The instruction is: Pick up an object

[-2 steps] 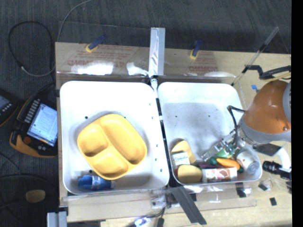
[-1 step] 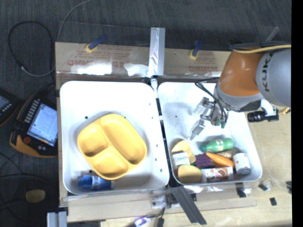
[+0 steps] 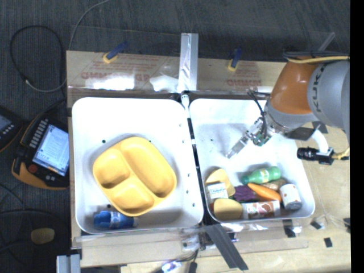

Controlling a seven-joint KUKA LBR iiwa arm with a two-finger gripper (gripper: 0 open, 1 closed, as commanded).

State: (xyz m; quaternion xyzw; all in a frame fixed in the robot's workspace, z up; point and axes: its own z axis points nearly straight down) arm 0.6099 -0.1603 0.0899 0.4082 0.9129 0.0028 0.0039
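Even overhead light, bright. White bins near blown out, glare on plastic sheet at bench's far edge. Soft shadows only. Img slightly soft/grainy, floor dark w/ noise.

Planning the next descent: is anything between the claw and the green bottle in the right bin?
Nothing visible. The claw hangs over bare bin floor, and the green bottle lies on top of the pile, uncovered, toward the front.
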